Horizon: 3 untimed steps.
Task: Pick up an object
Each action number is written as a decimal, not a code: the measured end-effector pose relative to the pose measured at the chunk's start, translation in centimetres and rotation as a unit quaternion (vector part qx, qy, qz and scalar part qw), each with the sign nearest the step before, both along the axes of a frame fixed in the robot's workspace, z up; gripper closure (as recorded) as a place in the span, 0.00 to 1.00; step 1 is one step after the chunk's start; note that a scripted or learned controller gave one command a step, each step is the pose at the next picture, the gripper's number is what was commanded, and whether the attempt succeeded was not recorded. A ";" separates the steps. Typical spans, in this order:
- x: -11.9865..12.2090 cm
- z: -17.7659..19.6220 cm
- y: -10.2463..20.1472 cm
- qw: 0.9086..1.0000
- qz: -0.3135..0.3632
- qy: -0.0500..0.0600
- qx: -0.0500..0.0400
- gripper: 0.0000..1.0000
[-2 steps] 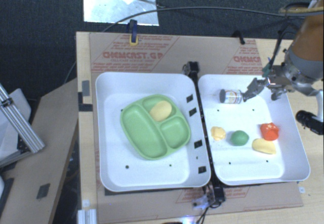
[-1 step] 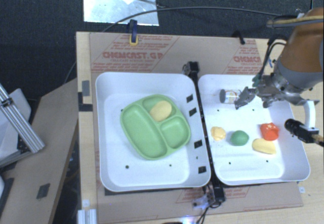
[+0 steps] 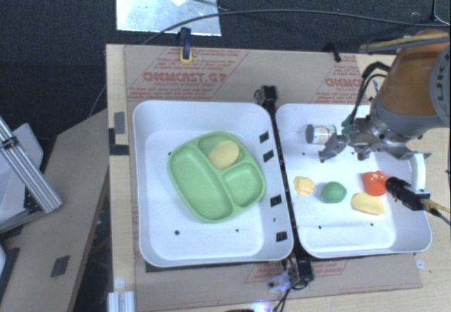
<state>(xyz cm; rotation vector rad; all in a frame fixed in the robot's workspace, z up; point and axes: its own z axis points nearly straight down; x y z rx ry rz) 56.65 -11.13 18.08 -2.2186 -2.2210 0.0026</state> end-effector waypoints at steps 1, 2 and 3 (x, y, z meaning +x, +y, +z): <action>-0.7 -4.4 0.0 1.000 0.000 0.000 0.000 0.00; -0.5 -3.1 0.0 1.000 0.000 -0.003 -0.001 1.00; -0.1 1.2 -0.3 1.000 0.001 -0.004 -0.001 1.00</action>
